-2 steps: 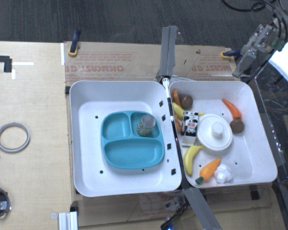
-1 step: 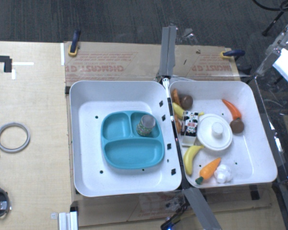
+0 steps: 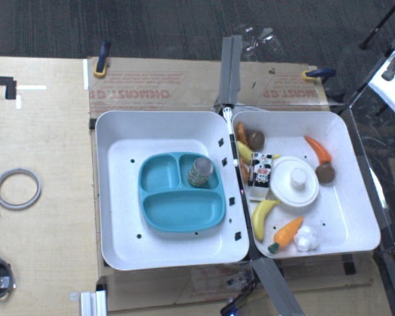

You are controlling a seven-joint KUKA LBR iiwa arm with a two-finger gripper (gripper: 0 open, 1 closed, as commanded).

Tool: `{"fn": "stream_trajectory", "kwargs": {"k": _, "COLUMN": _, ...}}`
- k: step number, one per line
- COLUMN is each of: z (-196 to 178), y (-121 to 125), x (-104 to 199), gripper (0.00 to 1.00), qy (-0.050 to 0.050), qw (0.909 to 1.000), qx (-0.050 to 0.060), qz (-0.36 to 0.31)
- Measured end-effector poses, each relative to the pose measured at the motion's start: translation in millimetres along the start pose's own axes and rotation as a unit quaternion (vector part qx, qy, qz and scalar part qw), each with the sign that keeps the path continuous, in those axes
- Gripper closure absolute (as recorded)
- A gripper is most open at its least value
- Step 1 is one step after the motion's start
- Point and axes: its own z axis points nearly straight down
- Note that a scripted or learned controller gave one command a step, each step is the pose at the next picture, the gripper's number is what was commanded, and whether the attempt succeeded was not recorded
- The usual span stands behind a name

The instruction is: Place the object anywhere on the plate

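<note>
1. Two shallow white bins sit side by side on the worktop [image 3: 39,110]; the left bin [image 3: 112,196] takes the middle of the frame, and the right bin [image 3: 355,203] lies toward the right.
2. A teal divided plate [image 3: 181,209] lies flat in the left bin, with two small compartments at the top and one long compartment below.
3. A small, pale, cup-like object [image 3: 200,172] stands in the plate's upper right compartment, close to the plate's right rim.
4. The right bin holds toy food: a white round lidded dish [image 3: 295,182] near its middle, a yellow banana [image 3: 261,216] just left of and below it, and a carrot [image 3: 287,233] with a white lump [image 3: 306,240] beside it at the lower edge.
5. An orange pepper-like piece [image 3: 318,149] and a brown round piece [image 3: 325,173] lie at the dish's upper right; another brown round piece [image 3: 255,139] lies at the bin's upper left, and a small black-and-white carton [image 3: 261,170] lies left of the dish.
6. A grey tape roll [image 3: 16,188] lies at the frame's left edge.
7. The gripper's state cannot be told here.
</note>
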Motion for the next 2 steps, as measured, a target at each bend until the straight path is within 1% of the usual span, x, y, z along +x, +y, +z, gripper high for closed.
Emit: {"fn": "stream_trajectory", "kwargs": {"k": 2, "z": 0.4, "y": 0.5, "x": 0.2, "gripper": 0.0, "qy": 0.0, "qw": 1.0, "qx": 0.0, "qz": -0.001}}
